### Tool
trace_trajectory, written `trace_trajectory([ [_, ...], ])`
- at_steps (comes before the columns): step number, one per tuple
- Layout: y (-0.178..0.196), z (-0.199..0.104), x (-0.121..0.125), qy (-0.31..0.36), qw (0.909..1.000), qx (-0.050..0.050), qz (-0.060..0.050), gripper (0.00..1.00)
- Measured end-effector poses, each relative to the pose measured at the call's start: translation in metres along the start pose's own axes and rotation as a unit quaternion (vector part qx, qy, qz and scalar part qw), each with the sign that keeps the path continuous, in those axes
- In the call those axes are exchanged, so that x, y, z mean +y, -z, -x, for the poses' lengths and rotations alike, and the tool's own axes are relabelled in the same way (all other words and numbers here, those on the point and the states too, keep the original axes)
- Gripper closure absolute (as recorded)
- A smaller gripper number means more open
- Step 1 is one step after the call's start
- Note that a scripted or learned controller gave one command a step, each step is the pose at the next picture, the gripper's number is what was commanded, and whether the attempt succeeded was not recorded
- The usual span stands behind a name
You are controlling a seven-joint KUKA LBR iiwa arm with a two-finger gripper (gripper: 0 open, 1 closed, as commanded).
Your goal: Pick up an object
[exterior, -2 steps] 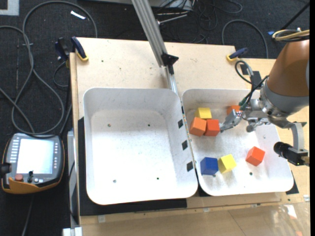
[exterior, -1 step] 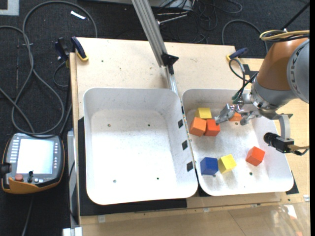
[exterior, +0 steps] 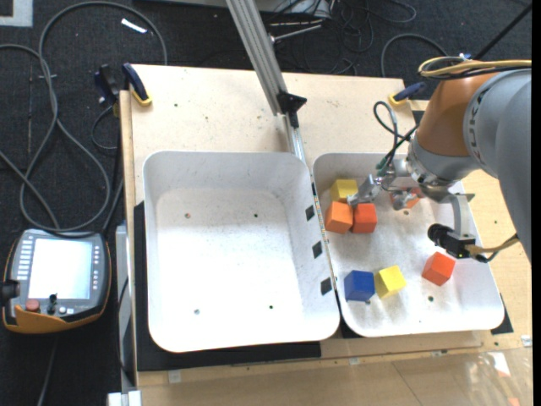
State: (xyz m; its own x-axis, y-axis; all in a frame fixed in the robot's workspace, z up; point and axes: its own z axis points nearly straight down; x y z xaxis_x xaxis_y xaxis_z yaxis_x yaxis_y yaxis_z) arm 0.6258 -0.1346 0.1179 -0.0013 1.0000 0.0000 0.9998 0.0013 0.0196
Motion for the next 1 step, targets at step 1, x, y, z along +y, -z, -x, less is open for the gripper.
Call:
trace_trajectory([
  [1, -0.0087, -0.0082, -0.0176, -0.002, 1.0, -0.002, 0.009, 0.0],
])
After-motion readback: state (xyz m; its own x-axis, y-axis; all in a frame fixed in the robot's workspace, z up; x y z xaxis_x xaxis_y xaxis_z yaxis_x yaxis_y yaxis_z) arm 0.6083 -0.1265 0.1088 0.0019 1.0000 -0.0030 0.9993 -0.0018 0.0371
